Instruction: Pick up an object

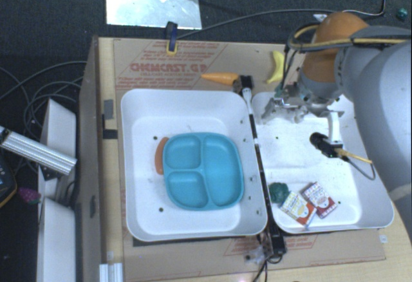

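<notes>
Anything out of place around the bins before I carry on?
Yes. A carrot and a banana lie on the board behind the bins, outside both. In the left bin, a hot dog sits wedged beside the blue plate.

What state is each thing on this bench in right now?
blue plate: lying flat in the left bin, its compartments bare
hot dog: lying beside the plate's left edge
carrot: lying on the board behind the bins
banana: lying behind the right bin
two small packets: lying flat in the right bin
gripper: low over the right bin's back corner
</notes>
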Tool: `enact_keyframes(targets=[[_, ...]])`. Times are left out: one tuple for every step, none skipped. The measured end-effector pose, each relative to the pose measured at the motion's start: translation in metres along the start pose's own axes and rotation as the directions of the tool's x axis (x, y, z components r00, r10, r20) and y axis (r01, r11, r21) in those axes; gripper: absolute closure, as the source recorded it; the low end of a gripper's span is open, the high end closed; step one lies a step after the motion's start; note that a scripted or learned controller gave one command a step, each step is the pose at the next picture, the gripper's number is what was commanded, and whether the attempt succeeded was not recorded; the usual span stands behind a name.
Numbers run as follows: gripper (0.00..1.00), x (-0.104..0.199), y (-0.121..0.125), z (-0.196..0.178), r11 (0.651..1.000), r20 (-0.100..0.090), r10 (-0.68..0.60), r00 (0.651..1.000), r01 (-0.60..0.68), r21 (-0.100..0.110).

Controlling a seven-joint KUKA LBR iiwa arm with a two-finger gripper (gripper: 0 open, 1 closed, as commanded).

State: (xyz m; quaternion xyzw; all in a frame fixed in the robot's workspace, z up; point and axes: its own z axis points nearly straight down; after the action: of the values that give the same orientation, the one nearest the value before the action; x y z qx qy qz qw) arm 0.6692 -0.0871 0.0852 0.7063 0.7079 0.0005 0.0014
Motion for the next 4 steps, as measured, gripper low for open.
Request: enact_keyframes(targets=[[0.00,0.001,0.000,0.000,1.000,0.000,-0.001,1.000,0.001,0.000],[1.00,0.001,0.001,-0.011,1.000,0.001,-0.004,1.000,0.004,-0.003],[0.00,0.001,0.001,-0.011,1.000,0.001,-0.004,1.000,0.004,-0.003],[0.00,0.004,0.000,0.000,1.000,0.000,-0.002,1.000,0.002,0.001]])
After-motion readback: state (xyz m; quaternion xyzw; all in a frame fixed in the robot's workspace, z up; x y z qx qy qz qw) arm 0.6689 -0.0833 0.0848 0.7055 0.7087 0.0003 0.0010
